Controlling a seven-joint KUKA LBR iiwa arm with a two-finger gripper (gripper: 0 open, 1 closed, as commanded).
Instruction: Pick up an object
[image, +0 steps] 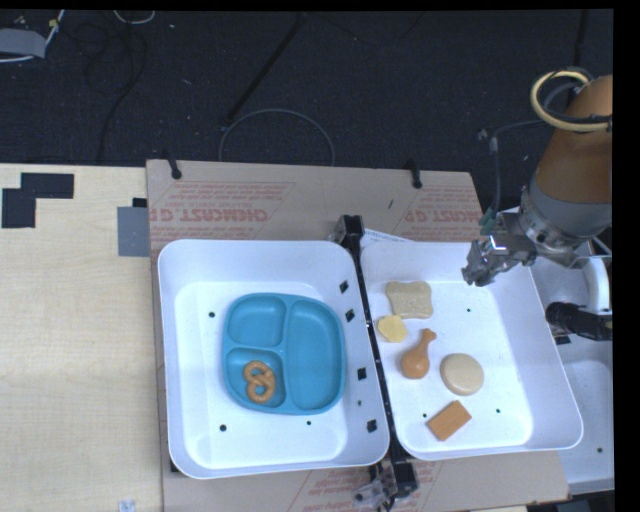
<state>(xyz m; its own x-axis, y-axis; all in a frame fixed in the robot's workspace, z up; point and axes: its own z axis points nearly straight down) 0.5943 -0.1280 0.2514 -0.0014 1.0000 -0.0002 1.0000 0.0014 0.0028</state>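
From where I stand the gripper (485, 268) hangs over the far right corner of the right bin (555, 395), with the grey arm (570, 180) coming in from the right. I cannot tell how it is set; at this slant it is a dark knot of metal and nothing shows between its tips, so I judge it carries nothing.

The things to choose from all lie in that right bin, left of and nearer than the gripper. A pale slice of bread (409, 297) sits closest to it, with a small yellow piece (391, 328) just beside the slice on its near left. Nearer again lies a toy drumstick (418, 355), tilted, with a round cream biscuit (462, 374) just to its right and an orange block (448, 420) nearest of all. The left bin (190, 300) holds a blue divided plate (300, 340) with a pretzel (260, 381) in its near left compartment.

To do this well, I would go for the orange block or the biscuit: each stands apart from its neighbours, leaving room on both sides. The bread is flat and crowds the yellow piece, which invites a miss. The drumstick's thin handle could roll aside. Come down centred, straight, and close only once low around the piece.
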